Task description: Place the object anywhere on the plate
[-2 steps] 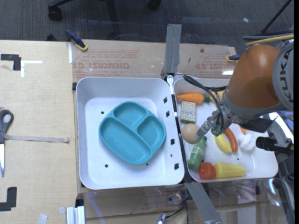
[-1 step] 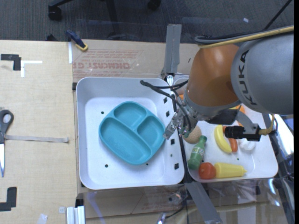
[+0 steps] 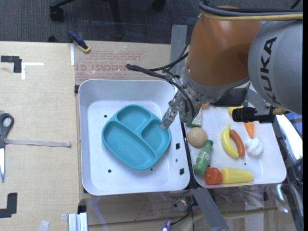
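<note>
A blue divided plate (image 3: 137, 136) lies in the left white bin (image 3: 91, 143), with nothing on it. My gripper (image 3: 179, 117) hangs over the wall between the two bins, at the plate's right edge. Its jaws look open: one grey finger (image 3: 168, 115) slants down over the plate's rim, and the other sits toward the right bin. I see nothing between them. The orange band and the grey arm cover the back of the right bin (image 3: 281, 170). Close to the gripper in that bin are a tan round object (image 3: 197, 137) and a green bottle (image 3: 203, 155).
The right bin also holds a banana (image 3: 227, 141), a sausage (image 3: 237, 142), a carrot (image 3: 249, 128), a white garlic-like piece (image 3: 255, 147), a red tomato (image 3: 213, 176) and a yellow piece (image 3: 237, 175). Scissors (image 3: 5, 124) lie on the wooden board at the left.
</note>
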Action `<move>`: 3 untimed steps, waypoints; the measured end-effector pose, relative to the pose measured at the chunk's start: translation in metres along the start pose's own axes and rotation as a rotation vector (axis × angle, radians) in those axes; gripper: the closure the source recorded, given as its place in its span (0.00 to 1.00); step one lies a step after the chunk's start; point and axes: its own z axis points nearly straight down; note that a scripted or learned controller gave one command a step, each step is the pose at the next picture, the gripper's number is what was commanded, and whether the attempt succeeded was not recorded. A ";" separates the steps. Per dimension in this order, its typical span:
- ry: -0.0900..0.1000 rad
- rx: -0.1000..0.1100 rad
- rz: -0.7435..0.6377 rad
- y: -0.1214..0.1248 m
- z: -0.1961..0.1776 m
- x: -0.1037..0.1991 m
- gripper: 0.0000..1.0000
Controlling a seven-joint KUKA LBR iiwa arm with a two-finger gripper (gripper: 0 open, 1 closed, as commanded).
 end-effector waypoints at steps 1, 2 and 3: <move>0.004 0.003 -0.101 0.089 0.078 0.070 1.00; 0.000 -0.001 -0.282 0.083 -0.022 0.081 1.00; 0.000 0.000 -0.282 0.083 -0.022 0.081 0.00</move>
